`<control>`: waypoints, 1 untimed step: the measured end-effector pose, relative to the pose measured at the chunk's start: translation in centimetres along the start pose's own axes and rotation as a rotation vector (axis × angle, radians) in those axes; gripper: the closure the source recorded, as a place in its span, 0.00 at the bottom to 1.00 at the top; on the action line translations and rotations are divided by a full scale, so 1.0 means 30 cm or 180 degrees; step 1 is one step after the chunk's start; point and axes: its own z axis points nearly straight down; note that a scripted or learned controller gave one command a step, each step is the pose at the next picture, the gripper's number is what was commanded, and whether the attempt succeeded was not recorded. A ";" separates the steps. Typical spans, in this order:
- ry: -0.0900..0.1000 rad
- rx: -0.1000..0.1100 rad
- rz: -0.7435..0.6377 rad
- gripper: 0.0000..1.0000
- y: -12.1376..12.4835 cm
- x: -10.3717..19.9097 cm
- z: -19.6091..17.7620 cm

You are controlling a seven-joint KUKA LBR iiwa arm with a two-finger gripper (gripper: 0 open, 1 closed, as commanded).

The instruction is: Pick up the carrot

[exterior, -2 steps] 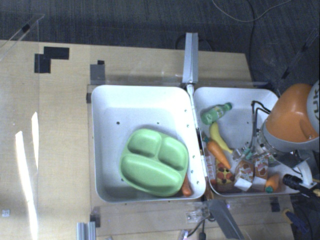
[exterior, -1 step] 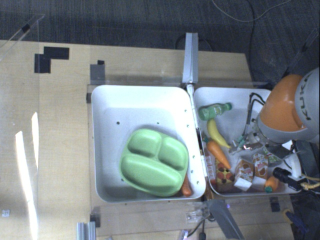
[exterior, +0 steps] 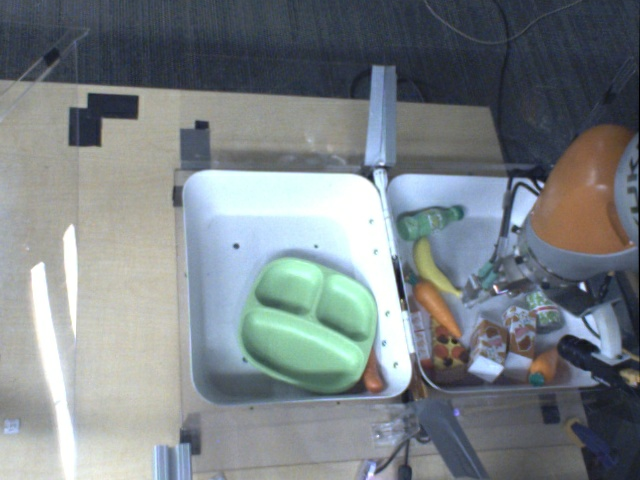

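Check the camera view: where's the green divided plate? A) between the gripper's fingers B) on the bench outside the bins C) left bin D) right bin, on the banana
C: the green divided plate lies inside the left bin, while the carrot and banana lie in the right bin.

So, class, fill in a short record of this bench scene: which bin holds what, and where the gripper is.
left bin: green divided plate
right bin: carrot, banana, green bottle, small packets
carrot position: lying beside the banana, near the divider
gripper: above the right bin, to the right of the carrot
carrot held: no
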 end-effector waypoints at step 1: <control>0.0000 0.0001 0.0002 0.00 -0.001 0.000 0.001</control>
